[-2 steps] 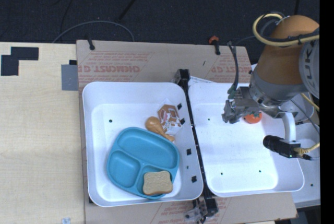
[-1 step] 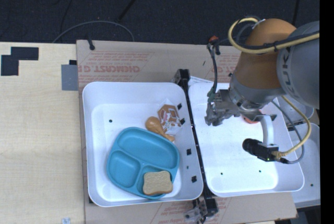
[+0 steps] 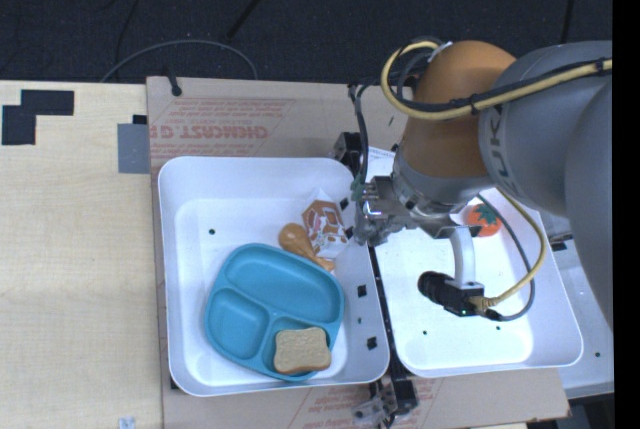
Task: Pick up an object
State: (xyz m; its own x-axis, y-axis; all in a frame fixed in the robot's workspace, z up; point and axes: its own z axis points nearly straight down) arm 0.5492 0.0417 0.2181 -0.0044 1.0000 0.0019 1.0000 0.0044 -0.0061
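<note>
The left bin (image 3: 185, 217) holds a blue divided plate (image 3: 270, 309) with a slice of toast (image 3: 302, 350) in its near compartment. Behind the plate lie a tan drumstick-shaped piece (image 3: 300, 242) and a small brown-and-white packet (image 3: 323, 221). My gripper (image 3: 368, 217) hangs low over the seam between the two bins, right beside the packet. The orange-banded wrist (image 3: 455, 107) covers it from above. An orange-red toy (image 3: 485, 217) peeks out from under the arm in the right bin.
The right bin (image 3: 480, 342) shows bare white floor in its near half. A black cable plug (image 3: 450, 292) and yellow cable dangle from the arm over it. Cardboard (image 3: 230, 122) lies under the bins, with wooden bench (image 3: 70, 257) to the left.
</note>
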